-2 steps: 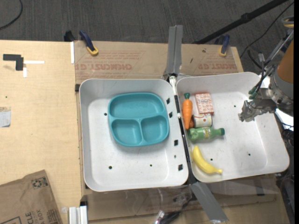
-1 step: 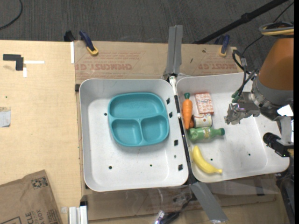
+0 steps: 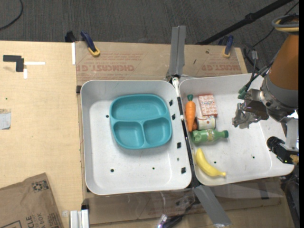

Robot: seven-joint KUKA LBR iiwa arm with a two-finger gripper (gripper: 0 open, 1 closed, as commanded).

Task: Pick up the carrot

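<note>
We see the carrot (image 3: 190, 115) lying in the right bin (image 3: 247, 167), tight against its left wall, well to the left of the pincer (image 3: 241, 117). It is orange with a green top, and the top points away from us. Between the carrot and the pincer sit a pink box (image 3: 207, 105), a small can (image 3: 206, 123) and a green bottle (image 3: 209, 136) on its side. A yellow banana (image 3: 208, 164) lies nearer to us, left of the pincer. The pincer hangs over the right side of that bin with nothing in it; we cannot tell if it is clenched or released. Far to its left, in the left bin (image 3: 95, 160), rests a blue plate (image 3: 140, 121) with three parts. Both bins sit on the table (image 3: 38, 127).
</note>
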